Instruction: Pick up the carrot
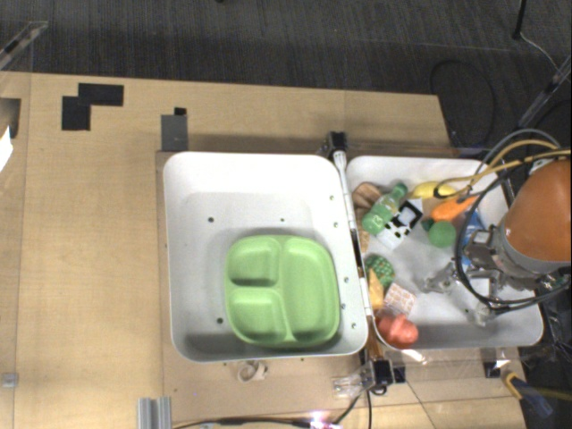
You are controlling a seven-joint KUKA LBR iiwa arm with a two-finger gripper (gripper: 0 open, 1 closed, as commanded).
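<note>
While my fingers [444, 281] hang low over the right bin [518, 333], near its front edge, I cannot tell their state. Carrot [453, 207] location: near the bin's back edge, just beside a yellow toy [427, 189] and a green ball [441, 233], well apart from me. Clutter there likely calls for a narrow approach.

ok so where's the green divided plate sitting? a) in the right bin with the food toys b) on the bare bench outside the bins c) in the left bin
c: the green plate lies flat on the floor of the left bin, while the carrot and the other small things are in the right bin.
</note>
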